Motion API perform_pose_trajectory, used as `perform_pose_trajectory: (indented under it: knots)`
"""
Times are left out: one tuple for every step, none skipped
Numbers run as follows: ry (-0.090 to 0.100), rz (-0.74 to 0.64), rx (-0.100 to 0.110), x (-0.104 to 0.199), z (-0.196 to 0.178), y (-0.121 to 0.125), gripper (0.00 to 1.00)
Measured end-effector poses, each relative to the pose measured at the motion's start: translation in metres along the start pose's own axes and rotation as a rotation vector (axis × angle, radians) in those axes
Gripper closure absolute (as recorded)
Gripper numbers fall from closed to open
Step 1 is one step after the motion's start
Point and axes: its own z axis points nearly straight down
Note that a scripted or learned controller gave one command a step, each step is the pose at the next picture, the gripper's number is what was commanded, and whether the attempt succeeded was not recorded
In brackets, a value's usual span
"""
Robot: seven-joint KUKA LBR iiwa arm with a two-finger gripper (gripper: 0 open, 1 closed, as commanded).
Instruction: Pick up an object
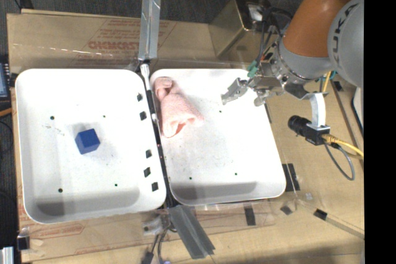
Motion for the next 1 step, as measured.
perform_pose_trajectory:
  knots:
    - [-0.001,-0.057,0.0,0.003,0.0753,0.0077,0.0]
